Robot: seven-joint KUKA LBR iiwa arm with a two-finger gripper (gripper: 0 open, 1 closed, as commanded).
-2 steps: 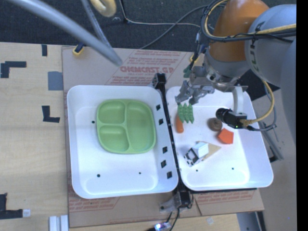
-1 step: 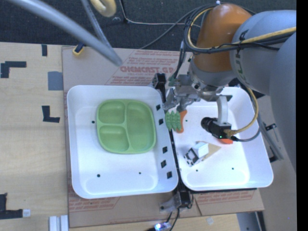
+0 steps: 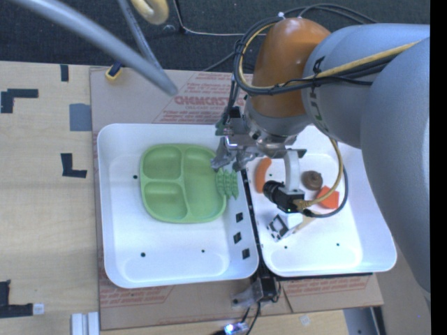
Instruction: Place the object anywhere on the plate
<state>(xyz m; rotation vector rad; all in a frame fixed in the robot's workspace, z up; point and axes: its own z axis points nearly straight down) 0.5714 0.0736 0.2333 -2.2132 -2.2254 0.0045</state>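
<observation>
From my station I see the left bin (image 3: 119,257) holding the green plate (image 3: 178,183), which lies just left of the pincer (image 3: 227,160). The pincer's opening I cannot tell. A green ridged object (image 3: 227,183) sits directly beneath it, overlapping the plate's right edge.

1. I see the grey arm (image 3: 377,96) entering from the right, bent steeply downward.
2. Orange band (image 3: 286,65) faces the camera, wrist pointing down.
3. Hand (image 3: 227,160) sits low; finger state unreadable from here.
</observation>
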